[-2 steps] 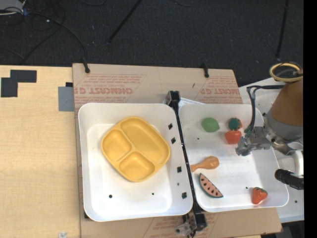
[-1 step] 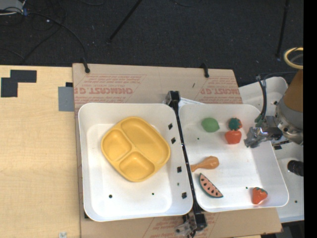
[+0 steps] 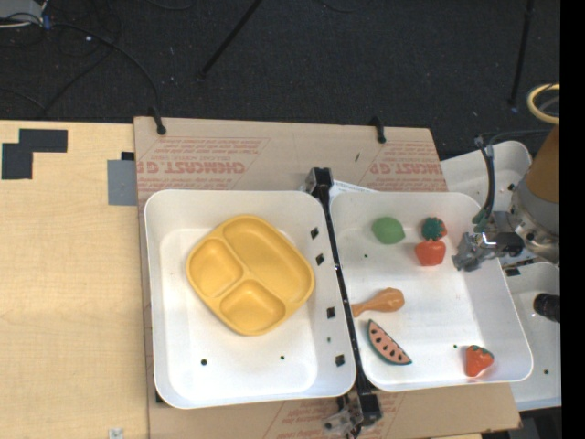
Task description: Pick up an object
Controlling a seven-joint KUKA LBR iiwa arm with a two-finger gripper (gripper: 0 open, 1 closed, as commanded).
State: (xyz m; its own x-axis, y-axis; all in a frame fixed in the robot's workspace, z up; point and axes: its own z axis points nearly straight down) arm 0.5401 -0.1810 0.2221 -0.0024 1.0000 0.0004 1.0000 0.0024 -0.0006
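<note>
camera view: the gripper [image 3: 472, 250] hangs at the right bin's [image 3: 512, 314] edge, its state unclear, holding nothing visible. the tomato [image 3: 430, 252] lies just beside it. the approach is in hand; next it must centre over the tomato.

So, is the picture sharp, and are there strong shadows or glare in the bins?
In the camera view: light is even and soft; the yellow tray casts only a faint shadow in the left bin; no glare on the right bin; the toys are a little soft; the gripper looks blurred.
</note>
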